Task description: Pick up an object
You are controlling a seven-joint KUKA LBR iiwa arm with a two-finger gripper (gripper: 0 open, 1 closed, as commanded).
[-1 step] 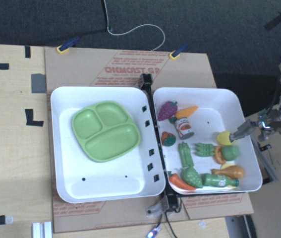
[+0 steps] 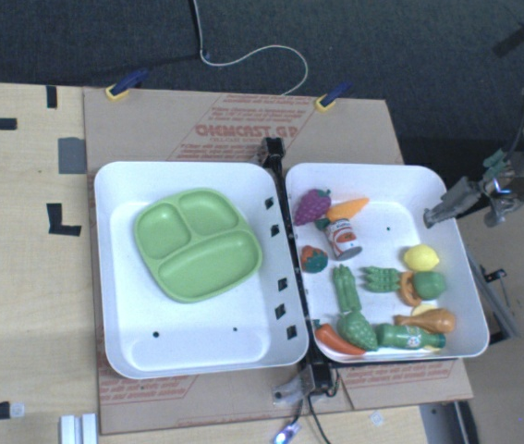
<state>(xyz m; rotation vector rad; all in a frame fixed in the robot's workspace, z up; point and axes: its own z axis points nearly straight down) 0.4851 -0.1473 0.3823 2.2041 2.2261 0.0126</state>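
A green divided plate (image 2: 199, 244) sits in the left bin (image 2: 114, 248). Toy foods crowd the right bin (image 2: 386, 188): grapes (image 2: 311, 205), a can (image 2: 343, 238), a lemon (image 2: 420, 257). The pincer (image 2: 442, 207) hovers at that bin's right rim; its grip I cannot tell.

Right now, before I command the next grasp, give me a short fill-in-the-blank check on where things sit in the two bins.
1. The green divided plate lies in the ____ bin.
2. The purple grapes sit beside the ____ carrot.
3. The gripper hovers at the ____ edge of the right bin, holding nothing.
4. The lemon touches the green ____ of the right bin's toy food, a round green fruit just below it.

Missing words: left; orange; right; piece
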